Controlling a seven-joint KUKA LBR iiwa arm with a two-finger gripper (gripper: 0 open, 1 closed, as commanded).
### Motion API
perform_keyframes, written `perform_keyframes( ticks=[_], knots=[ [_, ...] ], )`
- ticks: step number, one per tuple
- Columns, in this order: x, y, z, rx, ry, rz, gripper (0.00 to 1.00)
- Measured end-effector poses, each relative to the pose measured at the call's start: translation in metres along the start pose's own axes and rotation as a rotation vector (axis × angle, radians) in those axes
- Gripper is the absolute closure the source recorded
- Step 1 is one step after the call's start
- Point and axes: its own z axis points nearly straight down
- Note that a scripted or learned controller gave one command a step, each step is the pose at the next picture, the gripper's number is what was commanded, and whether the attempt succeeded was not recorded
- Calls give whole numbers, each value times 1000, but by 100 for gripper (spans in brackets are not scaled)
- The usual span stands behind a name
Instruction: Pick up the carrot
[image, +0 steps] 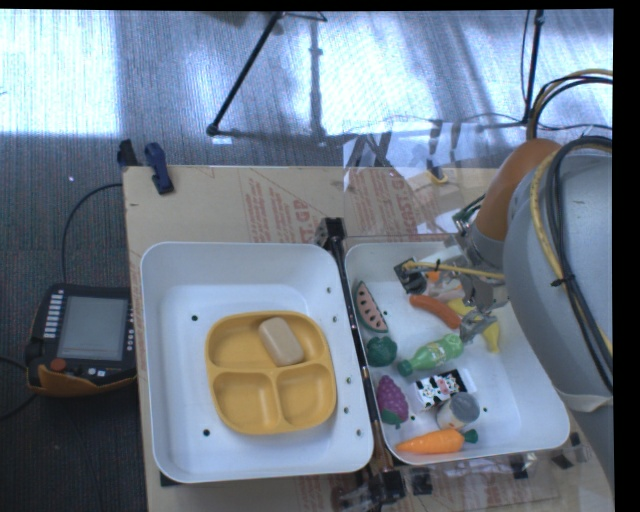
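The carrot (433, 442), orange with a green leafy end pointing right, lies flat against the front wall of the right bin (530, 405). My gripper (478, 308) hangs over the back right part of that bin, well behind the carrot. It sits just right of an orange-red elongated piece (435, 308). The arm's grey body covers the bin's right side. Nothing visible is held by the gripper.
Also in the right bin are a watermelon slice (371, 306), a dark green vegetable (380, 350), a green bottle (435, 352), purple grapes (392, 398), a cow-print carton (441, 388), a grey can (461, 409) beside the carrot, and a yellow item (491, 336). The left bin (170, 300) holds a yellow divided plate (225, 375) with a beige piece (282, 340).
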Motion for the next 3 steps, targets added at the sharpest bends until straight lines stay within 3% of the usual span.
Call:
perform_keyframes(
  ticks=[2,3],
  knots=[
    [0,0,0,-2,-1,-2,0],
    [-7,16,0,-2,-1,-4,0]
  ],
)
